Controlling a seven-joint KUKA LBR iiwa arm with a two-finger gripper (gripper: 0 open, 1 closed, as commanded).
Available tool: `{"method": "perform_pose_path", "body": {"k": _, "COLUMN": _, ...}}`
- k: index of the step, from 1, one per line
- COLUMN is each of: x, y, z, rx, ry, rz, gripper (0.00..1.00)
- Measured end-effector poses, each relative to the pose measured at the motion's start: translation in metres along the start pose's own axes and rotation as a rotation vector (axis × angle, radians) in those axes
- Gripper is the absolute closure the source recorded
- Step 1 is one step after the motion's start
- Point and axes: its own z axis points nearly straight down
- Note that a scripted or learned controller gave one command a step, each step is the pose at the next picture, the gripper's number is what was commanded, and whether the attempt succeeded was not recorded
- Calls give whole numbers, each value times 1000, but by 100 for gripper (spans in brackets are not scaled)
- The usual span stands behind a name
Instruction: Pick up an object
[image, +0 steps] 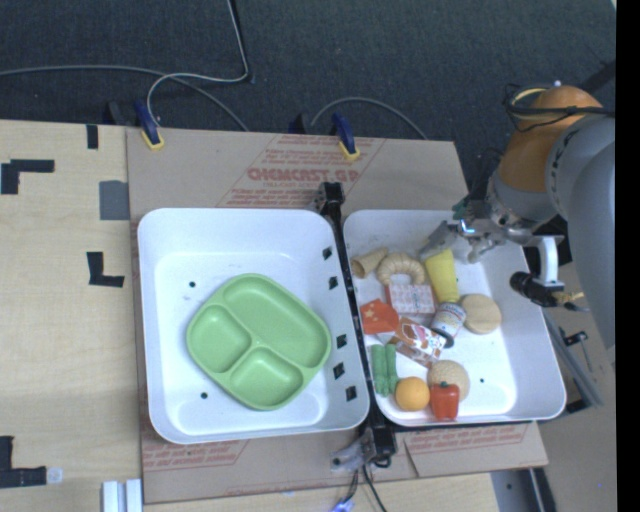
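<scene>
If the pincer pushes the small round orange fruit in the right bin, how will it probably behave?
The small round orange fruit looks smooth and ball-shaped, so it would likely roll. The red pepper-like piece and green pod-shaped piece beside it may stop it quickly. Its curved surface might slip from a shallow grip.

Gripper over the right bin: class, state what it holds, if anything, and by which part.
Nothing is held. The gripper hangs open above the right bin, its fingers bare, just above the yellow block without touching it.
</scene>
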Motion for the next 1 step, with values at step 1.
{"method": "perform_pose_path", "body": {"k": 1, "x": 41, "y": -9, "z": 16, "rx": -2, "ry": -1, "rz": 0, "gripper": 0}}
